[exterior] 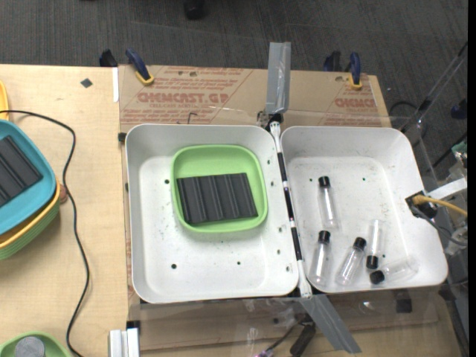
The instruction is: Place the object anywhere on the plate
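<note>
Camera view: clear vials [325, 199], outlines faint.

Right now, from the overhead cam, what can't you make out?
- Camera view: clear tubes in right bin overlap near the front; exact count unclear, transparent bodies blend into white floor.
- Camera view: blue tray stack cut off by left edge.
- Camera view: green plate floor hidden under dark ridged insert.

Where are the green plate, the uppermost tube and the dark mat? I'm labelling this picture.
green plate [218, 159], camera view, on its back rim.
uppermost tube [326, 199], camera view, on its clear middle.
dark mat [217, 198], camera view, on its centre.
</note>
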Motion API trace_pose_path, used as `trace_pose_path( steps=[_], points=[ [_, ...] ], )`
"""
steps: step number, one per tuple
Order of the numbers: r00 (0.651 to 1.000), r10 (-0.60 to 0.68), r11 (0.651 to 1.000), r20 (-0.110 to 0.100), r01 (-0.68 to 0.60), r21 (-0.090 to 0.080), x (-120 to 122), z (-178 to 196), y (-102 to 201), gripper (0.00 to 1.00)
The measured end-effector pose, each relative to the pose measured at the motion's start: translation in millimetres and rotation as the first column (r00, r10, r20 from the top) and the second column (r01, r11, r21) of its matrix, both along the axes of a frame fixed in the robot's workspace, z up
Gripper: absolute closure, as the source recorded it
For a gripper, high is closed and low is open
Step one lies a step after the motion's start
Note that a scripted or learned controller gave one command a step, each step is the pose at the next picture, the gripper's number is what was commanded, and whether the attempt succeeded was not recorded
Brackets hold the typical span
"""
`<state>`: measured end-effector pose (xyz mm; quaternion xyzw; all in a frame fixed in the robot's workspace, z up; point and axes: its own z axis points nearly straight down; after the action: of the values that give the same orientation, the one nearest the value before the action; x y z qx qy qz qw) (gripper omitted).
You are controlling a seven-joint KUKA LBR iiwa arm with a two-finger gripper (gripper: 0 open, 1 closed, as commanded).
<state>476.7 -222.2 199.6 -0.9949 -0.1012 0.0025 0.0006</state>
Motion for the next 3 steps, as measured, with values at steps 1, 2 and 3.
trace_pose_path(
  steps=[1,2,3],
  points=[
    [1.000,0.001,1.000,-0.001,-0.001,0.001,0.3,5.0,30.9,0.00],
    [1.000,0.001,1.000,-0.002,-0.001,-0.001,-0.3,39.5,93.2,0.00],
    [1.000,0.001,1.000,0.001,-0.001,-0.002,0.8,43.8,95.2,0.00]
  ],
)
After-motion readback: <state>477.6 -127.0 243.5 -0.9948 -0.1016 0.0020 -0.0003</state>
